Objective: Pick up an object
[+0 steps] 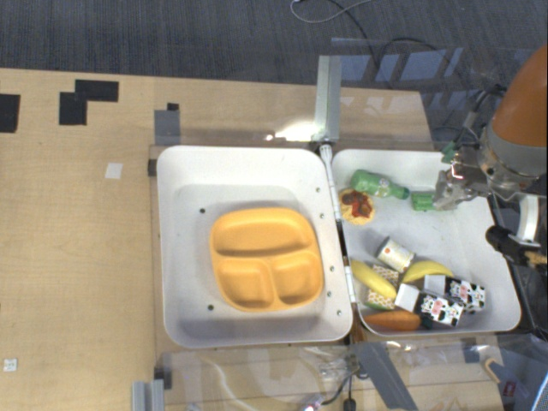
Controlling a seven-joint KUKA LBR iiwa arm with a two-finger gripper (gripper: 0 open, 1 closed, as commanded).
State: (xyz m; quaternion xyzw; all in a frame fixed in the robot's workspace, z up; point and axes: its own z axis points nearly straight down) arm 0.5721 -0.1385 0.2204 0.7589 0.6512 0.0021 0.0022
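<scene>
- Camera view, the arm: the grey arm with its orange band comes in from the right, and its gripper (447, 188) hangs low over the far part of the right bin (479, 229), close to that bin's back wall.
- Camera view, the pincer: whether it is released or clenched cannot be told here (the tip is small and blurred), and nothing is plainly seen in its grasp.
- Camera view, the nearest candidates: a small green piece (421, 201) lies just beside the tip, to its left, and a green bottle (379, 184) lies on its side a little further left; either could be the target, though which one is not clear.
- Camera view, the rest of the right bin: a round pizza-like toy (357, 205) sits by the divider, a small can (395, 254) lies near the middle, two bananas (374, 276) lie toward the front, with a carrot (394, 320) and a black-and-white patterned carton (445, 307) along the front edge.
- Camera view, the left bin (180, 229): it bears a yellow divided tray (265, 258), with nothing lying in its compartments.
- Progress, as a judgement: the approach looks made (the tip is down among the objects), but no lift shows; every item seems to rest on the bin floor, so the grasp and the raise are both left to do.
</scene>
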